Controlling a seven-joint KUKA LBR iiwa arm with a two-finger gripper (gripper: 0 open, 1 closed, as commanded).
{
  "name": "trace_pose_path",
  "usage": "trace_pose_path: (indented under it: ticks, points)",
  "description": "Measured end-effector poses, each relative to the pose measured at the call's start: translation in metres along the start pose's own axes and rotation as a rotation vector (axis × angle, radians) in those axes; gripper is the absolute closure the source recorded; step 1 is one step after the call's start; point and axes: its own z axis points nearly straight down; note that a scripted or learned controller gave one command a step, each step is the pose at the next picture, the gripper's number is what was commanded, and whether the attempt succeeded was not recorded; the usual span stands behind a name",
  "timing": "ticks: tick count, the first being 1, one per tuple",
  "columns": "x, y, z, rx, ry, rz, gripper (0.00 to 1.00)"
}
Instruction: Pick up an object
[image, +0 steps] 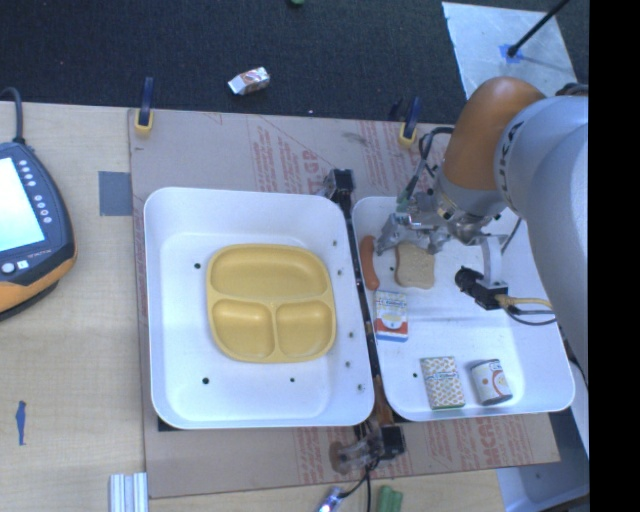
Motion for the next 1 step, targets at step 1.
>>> trace_pose_path:
  ticks: [1]
  points:
    - [-0.0527, -0.0004, -0.0363, -0.002, 0.003, 0.004, 0.00]
